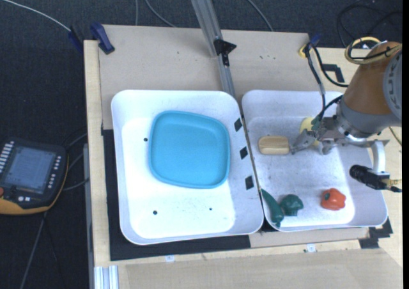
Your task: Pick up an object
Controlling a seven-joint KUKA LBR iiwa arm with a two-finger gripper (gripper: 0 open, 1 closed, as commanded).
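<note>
At the near edge of the right bin (358,220), close to its front wall, sit two small things: a dark green lump (291,204) with a longer green piece (271,208) leaning against the left corner just beside it, and further right a red-orange toy vegetable (332,199), well apart from the green ones. A small black part (365,176) of the arm's fittings hangs over the bin's right side, just above and to the right of the red piece.

Further back in the same bin lies a pale tan block (273,146), something like a wooden bread roll, flat on the bin floor near the left wall. The claw (300,145) points at it from the right, its tip just beside the block's right end; from here I cannot make out whether the fingers are spread or closed, and nothing is plainly held between them. Behind the claw the grey wrist (351,124) and the orange band (370,86) rise toward the right.

The left bin (128,153) holds a blue square plate (190,149), lying flat near its middle.

Beyond the bins the bare bench top (160,57) stretches back, crossed by a slanting metal rail (204,6). Off to the left, on the dark floor, rests a handheld control pad (29,172).
</note>
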